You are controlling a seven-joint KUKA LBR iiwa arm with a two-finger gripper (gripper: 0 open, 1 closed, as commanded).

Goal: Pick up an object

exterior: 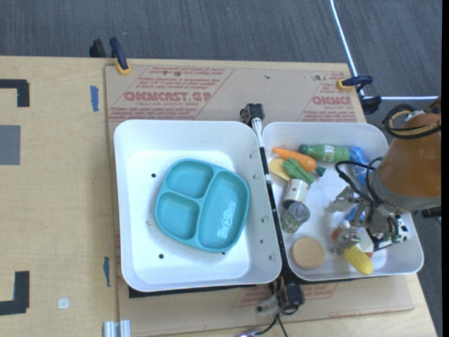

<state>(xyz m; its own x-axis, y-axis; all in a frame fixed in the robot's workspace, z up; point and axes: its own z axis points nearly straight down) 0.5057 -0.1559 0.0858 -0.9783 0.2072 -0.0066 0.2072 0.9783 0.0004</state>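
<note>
My gripper (354, 225) is low in the right bin (407, 262), near its front right part, with the orange-banded arm (414, 163) above it. Directly under it lies a small red-orange item (343, 240), and a yellow corn cob (359, 260) sits just in front. Further left in the same bin are a tan round disc (308, 252), a silver can (295, 215), a small white-and-green jar (297, 190), an orange carrot (296, 158), a yellow piece (280, 169) and a green bottle (324, 151) with a blue item (356, 154) at its end.
The left bin (133, 188) holds a blue three-section plate (202, 204). A black divider bar (268, 181) runs between the bins. Both bins rest on a cardboard sheet (175, 90) held by clamps (119, 55). A white cable (340, 27) crosses the upper right.
</note>
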